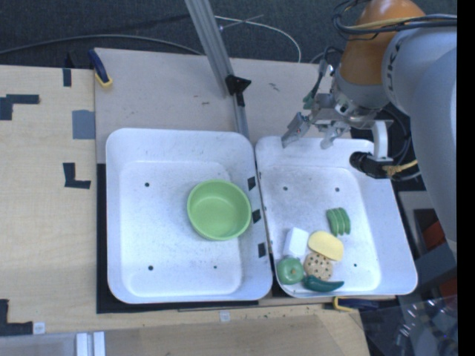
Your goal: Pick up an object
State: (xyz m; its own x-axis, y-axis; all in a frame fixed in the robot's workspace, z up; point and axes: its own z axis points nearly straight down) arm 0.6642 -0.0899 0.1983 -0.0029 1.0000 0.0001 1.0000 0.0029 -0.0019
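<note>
1. Robotics lab, judging by the grey arm (423, 87) with orange band at upper right.
2. Plywood counter (163, 95) marked with tape patches at left.
3. Two white bins (126, 199) side by side, toy food in the right one.
4. Loose cables (252, 28) across the top, metal pole (211, 35) rising mid-frame.

We see two white bins, the left bin (133, 199) and the right bin (371, 221), both speckled with fine dark flecks. A light green bowl (218, 210) sits in the left one. In the right we find a ridged green piece (338, 221), a yellow piece (326, 245), a tan biscuit with dark dots (317, 264), a white block (297, 240), a green apple (289, 271) and a dark green pepper (322, 284). The surface (44, 199) is pale wood with grey and black tape marks.
</note>
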